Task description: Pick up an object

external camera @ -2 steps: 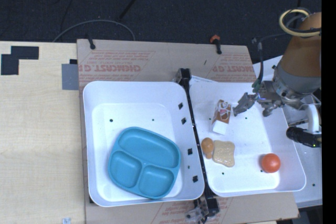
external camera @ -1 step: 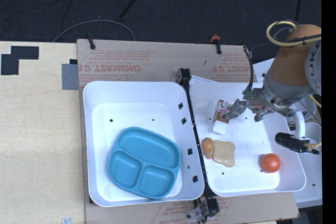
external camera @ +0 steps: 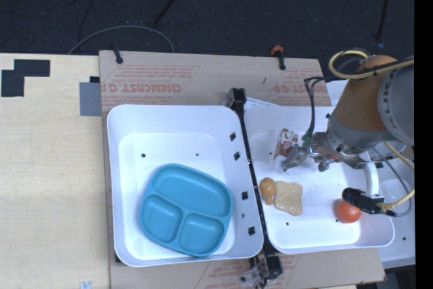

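Note:
My gripper reaches in from the right and hangs over the upper middle of the right bin. A small red-and-white patterned object lies just above its tip, touching or very close; I cannot tell which. Below the gripper lie an orange-brown oval piece and a beige toast-like slice, side by side. A red tomato-like ball sits near the bin's right end.
The left bin holds a blue three-compartment plate. A black divider runs between the bins. The arm's grey body and its cables cover the right bin's far right side.

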Robot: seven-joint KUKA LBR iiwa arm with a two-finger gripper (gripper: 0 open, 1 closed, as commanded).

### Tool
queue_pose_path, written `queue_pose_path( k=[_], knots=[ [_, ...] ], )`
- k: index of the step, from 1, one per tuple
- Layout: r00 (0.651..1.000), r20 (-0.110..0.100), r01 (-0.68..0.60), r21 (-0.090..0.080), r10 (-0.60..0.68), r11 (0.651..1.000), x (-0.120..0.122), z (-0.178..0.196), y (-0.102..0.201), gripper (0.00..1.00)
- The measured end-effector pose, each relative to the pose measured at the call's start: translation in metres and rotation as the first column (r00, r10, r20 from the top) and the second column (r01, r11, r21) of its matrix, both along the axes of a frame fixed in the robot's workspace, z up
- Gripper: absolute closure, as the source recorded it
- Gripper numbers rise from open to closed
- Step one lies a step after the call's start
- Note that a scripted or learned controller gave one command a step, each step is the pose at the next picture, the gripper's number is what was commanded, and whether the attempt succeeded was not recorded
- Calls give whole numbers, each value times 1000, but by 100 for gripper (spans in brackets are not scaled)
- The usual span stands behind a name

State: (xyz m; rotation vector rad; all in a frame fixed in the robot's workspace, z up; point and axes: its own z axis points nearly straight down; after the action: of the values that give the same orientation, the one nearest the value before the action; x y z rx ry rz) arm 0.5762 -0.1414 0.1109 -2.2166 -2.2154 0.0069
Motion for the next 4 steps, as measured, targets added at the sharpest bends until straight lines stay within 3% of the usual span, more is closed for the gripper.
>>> queue_pose_path(
  k=[1,2,3,4],
  knots=[
    [1000,3,3,-1,-3,1000,1,13,-1,100],
    [1000,11,3,-3,-3,1000,8,67,-10,100],
    [1000,10,-1,-3,1,1000,8,97,-11,100],
    [1000,3,-3,0,3,1000,-8,89,38,100]
  ],
)
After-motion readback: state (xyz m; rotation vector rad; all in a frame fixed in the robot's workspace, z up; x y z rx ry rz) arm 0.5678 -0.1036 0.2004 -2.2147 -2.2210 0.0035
